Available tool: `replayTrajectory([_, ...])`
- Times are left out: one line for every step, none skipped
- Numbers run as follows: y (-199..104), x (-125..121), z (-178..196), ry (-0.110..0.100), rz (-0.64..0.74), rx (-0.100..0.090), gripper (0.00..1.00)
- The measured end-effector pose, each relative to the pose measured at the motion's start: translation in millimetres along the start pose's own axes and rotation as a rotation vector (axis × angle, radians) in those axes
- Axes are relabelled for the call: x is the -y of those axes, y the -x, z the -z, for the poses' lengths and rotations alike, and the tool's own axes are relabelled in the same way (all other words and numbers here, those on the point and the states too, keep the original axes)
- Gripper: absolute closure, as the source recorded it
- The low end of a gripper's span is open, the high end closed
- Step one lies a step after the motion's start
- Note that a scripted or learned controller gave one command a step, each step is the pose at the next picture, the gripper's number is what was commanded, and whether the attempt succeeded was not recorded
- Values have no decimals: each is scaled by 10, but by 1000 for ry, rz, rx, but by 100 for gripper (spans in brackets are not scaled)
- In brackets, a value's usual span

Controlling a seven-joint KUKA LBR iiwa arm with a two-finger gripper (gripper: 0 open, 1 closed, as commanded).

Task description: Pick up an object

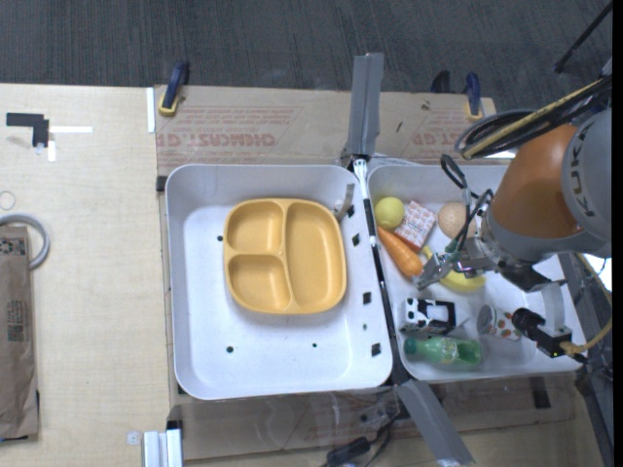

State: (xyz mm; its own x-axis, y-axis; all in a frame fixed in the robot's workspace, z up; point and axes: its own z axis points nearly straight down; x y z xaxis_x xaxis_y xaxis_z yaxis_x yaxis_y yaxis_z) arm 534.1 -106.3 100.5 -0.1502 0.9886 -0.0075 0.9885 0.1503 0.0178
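My gripper (444, 267) hangs low in the right bin (506, 366), reaching in from the right under the orange wrist band. It sits right over a yellow banana (465, 280), which it partly hides. An orange carrot (400, 249) lies just left of the gripper. Behind it are a yellow-green lemon (389, 210), a pink and white packet (419, 222) and a pale egg-shaped thing (452, 218). In front lie a black and white toy (429, 311), a green bottle (443, 350) and a spotted white cup (492, 321).
The left bin (195, 339) holds a yellow divided plate (285, 256). A metal divider bar (364, 115) stands between the two bins. A cardboard sheet (253, 125) lies behind them. A brown bag (15, 329) rests at the bench's far left.
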Motion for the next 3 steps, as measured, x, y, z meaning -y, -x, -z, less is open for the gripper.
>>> replayTrajectory([349, 425, 635, -18, 67, -7, 0])
replayTrajectory([-52, 133, 347, -19, 227, -10, 0])
replayTrajectory([131, 70, -92, -18, 233, -9, 0])
